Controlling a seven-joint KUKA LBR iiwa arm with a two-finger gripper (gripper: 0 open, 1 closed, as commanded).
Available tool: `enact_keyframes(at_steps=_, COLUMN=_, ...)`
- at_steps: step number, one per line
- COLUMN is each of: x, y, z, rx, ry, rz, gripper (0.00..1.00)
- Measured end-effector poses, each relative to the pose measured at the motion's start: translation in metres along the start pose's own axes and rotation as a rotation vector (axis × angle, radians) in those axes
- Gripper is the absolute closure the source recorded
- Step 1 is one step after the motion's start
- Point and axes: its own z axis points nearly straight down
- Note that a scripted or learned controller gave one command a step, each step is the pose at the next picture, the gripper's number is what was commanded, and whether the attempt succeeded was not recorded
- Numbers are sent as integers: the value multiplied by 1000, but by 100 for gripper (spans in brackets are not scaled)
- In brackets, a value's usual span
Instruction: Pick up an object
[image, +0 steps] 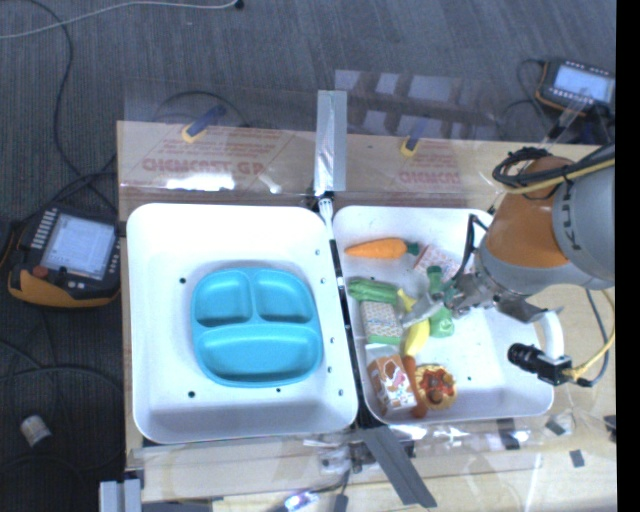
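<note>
The arm reaches in from three o'clock and its jaws sit low in the right bin, down among the pile of toy food near the bin's middle. Whether the jaws are open or shut cannot be told: the wrist and the clutter mask them from above. Nothing is seen lifted clear, so the pick looks not yet done; by my reading the arm is at the reaching or closing stage, with the lift left to do. The likeliest target is the small yellow piece just at seven o'clock of the jaws, though the green piece at nine o'clock lies close as well, and which one is meant cannot be said. A carrot lies at eleven o'clock of the jaws, apart from them, and two packets rest at six o'clock near the bin's front wall. The left bin holds a blue tray at its centre. The small things under the wrist blur together, the arm's upper part is cut off at the frame edge, and any contact between the jaws and an item is hidden.
</note>
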Motion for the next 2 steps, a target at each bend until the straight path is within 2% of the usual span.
enact_keyframes(at_steps=1, x=-11, y=6, z=-29, rx=-1, ry=0, rz=77, gripper=0)
enact_keyframes(at_steps=2, x=6, y=0, z=10, rx=-9, ry=-9, rz=-147, gripper=0)
